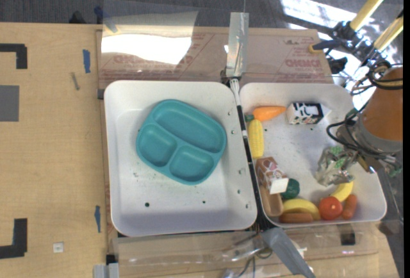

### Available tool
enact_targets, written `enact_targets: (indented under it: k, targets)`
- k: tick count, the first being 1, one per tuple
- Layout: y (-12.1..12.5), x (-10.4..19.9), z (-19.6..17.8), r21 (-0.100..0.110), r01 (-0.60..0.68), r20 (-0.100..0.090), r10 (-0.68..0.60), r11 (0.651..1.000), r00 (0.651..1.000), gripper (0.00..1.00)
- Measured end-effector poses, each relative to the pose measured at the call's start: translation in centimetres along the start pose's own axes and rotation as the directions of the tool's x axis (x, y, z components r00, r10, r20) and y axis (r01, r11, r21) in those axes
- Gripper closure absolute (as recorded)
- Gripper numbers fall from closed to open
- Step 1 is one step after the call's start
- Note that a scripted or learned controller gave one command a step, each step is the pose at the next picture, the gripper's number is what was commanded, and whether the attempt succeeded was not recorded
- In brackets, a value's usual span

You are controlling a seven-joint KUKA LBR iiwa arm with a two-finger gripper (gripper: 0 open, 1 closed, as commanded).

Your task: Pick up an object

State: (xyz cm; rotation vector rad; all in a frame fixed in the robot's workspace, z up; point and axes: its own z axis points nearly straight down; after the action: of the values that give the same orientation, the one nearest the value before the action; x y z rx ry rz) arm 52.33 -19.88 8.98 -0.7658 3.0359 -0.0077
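Many small toy foods are seen in the right bin (378, 188). An orange carrot (269, 113) lies at the far left, with a black and white cow carton (305, 113) just to its right. A yellow corn cob (255, 137) lies along the left wall. Near the front, a banana (300, 207), a red tomato (330, 207) and a green broccoli (291, 189) are bunched together.

Smooth teal plastic plate (181, 140)

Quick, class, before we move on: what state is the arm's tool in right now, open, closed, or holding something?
Tool: cannot be told; it sits low in the right bin, and its shape blurs together at this angle.
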Motion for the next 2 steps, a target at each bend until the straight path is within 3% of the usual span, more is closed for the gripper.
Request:
enact_targets:
  k: [1,2]
  targets:
    - [-1.1,2.6,0.0,0.000,0.324,0.002,-0.324,0.946,0.946,1.00]
    - [-4.4,-3.3,0.1,0.000,0.234,0.001,-0.234,0.972,0.972,1.00]
